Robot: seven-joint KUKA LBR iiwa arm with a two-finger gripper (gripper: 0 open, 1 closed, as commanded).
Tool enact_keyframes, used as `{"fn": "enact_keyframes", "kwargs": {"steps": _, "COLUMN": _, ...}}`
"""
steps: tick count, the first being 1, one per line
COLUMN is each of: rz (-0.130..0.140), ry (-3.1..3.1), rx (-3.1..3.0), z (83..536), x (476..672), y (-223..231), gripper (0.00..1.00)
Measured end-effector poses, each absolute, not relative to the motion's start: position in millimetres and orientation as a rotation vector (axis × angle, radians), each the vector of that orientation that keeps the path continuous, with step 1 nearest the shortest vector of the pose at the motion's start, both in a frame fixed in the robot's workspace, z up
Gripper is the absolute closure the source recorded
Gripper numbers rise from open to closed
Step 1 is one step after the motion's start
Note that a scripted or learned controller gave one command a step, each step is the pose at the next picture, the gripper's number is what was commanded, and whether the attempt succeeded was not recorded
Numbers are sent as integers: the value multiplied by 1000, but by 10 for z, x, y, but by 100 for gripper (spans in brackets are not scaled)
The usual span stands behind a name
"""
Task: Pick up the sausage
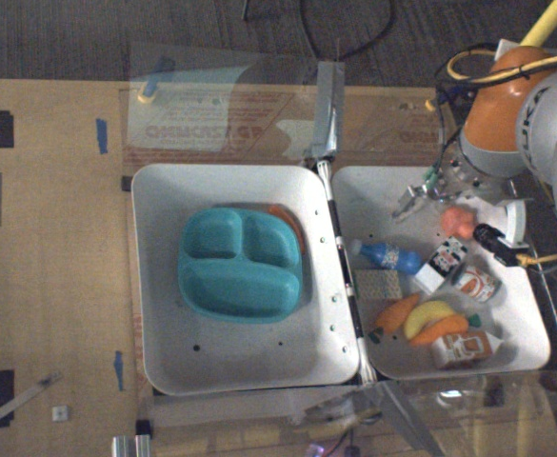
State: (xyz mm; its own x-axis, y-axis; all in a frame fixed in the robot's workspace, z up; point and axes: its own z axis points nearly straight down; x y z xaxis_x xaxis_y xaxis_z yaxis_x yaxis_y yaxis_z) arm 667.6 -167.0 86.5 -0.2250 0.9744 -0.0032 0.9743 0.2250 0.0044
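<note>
The sausage [395,312] looks like the orange-brown elongated piece lying in the right bin [373,193], near the front left, touching a yellow banana [428,314]. My gripper [413,199] hangs over the bin's back part, well behind the sausage and to its right. Its fingers stand open with nothing between them. The grey arm with the orange band reaches in from the upper right.
Around the sausage lie an orange carrot [442,329], a small carton [465,347], a grey pad [378,282], a blue bottle [388,255], a black-and-white box [446,257], a can [476,285] and a pink lump [459,222]. The left bin [164,341] holds a teal divided plate [242,263].
</note>
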Motion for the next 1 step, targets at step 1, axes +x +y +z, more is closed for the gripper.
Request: {"fn": "enact_keyframes", "kwargs": {"steps": 1, "rz": 14, "ry": 2522, "rx": 1911, "z": 875, "x": 6689, "y": -2103, "gripper": 0}}
